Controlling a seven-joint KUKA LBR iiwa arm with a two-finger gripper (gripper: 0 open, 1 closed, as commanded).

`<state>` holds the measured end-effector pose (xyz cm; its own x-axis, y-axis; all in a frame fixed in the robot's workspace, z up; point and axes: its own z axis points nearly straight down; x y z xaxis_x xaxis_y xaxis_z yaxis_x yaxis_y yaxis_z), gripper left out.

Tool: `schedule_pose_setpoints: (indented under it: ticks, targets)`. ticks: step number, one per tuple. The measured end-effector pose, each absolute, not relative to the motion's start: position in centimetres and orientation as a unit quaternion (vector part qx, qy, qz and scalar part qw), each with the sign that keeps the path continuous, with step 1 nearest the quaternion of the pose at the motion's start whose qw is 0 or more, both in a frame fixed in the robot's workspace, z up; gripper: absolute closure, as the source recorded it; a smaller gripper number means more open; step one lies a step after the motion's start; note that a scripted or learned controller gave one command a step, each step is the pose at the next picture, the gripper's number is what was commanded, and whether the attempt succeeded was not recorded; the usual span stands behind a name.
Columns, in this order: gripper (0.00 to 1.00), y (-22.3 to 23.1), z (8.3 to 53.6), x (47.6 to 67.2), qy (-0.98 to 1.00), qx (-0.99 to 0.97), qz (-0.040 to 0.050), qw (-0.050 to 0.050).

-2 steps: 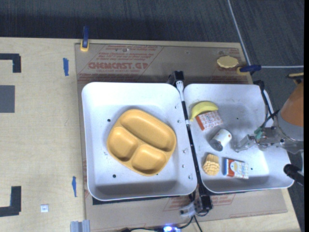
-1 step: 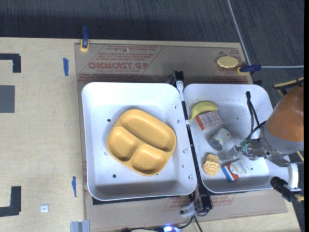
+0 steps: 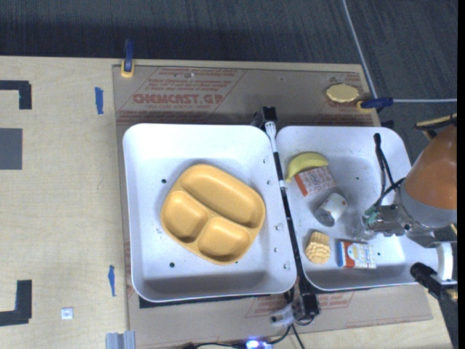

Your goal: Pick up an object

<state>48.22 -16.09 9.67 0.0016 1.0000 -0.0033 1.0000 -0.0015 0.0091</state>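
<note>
- While the grey arm (image 3: 434, 195) leans in from the right, the yellow divided tray (image 3: 212, 213) fills much of the left bin (image 3: 145, 151).
- Over the right bin (image 3: 392, 147), its gripper (image 3: 372, 220) hangs at the right side; I cannot tell how it is set.
- Just below it lies a small carton (image 3: 355, 254).
- Left of it sit a white cup (image 3: 332, 207), a labelled packet (image 3: 313, 181) touching a banana (image 3: 306, 163), and a corn piece (image 3: 317, 247).
</note>
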Motion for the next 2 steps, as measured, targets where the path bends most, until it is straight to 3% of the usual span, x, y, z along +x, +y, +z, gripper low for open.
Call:
schedule_pose_setpoints:
  ticks: [1,2]
  targets:
    - [0.0,-16.1,9.7,48.2,0.707,0.708,0.002,0.004]
    - [1.0,-16.1,10.7,48.3,0.706,0.708,0.0029,0.006]
